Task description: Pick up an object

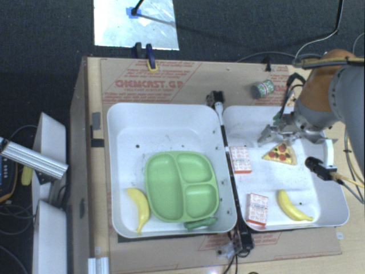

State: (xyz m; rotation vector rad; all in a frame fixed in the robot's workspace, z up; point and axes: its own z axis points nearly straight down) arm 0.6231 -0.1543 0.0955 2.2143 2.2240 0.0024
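Note:
My gripper (279, 135) hangs over the back of the right bin (336, 210), its two grey fingers spread apart with nothing between them. Just below it lies a toy pizza slice (279, 154), orange with red dots, flat on the bin floor. A yellow banana (293, 205) rests near the bin's front right. Two small red-and-white boxes are in this bin: one (240, 159) by the left wall, one (258, 209) at the front left.
The left bin (122, 124) holds a green divided plate (182, 185), a second banana (138, 208) at its front left and a small green item (199, 224) by the plate's front edge. A small can (263, 88) lies on the bench behind the right bin.

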